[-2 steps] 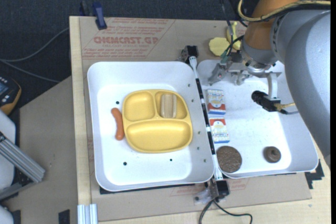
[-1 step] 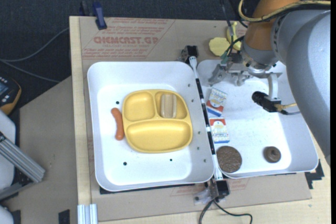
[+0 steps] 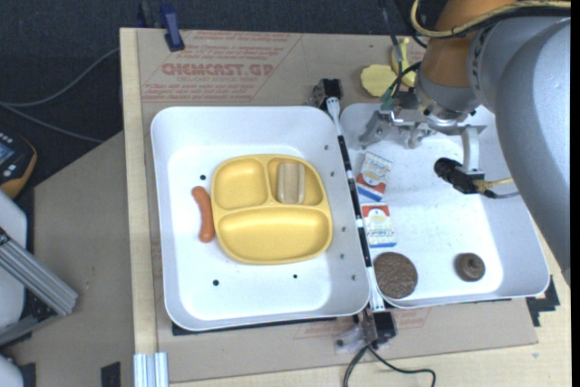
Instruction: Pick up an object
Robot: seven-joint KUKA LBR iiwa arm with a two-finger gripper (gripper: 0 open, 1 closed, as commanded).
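The right bin [image 3: 507,285] holds a white packet [image 3: 374,166], a red and blue packet [image 3: 370,188] and a small carton [image 3: 379,227] along its left wall. A brown round disc [image 3: 396,275] and a small brown ring [image 3: 469,266] lie near its front edge. My gripper [image 3: 397,131] hangs over the bin's far left corner, just behind the white packet, and nothing shows in its grasp. In the left bin [image 3: 181,285] a yellow divided plate [image 3: 270,236] carries a tan bun [image 3: 290,181], with an orange sausage [image 3: 205,213] lying beside the plate.
A yellow lump [image 3: 375,79] lies on the bench behind the right bin. A blue clamp [image 3: 169,25] sits at the board's far left edge. My arm's grey body covers the right bin's far right side.
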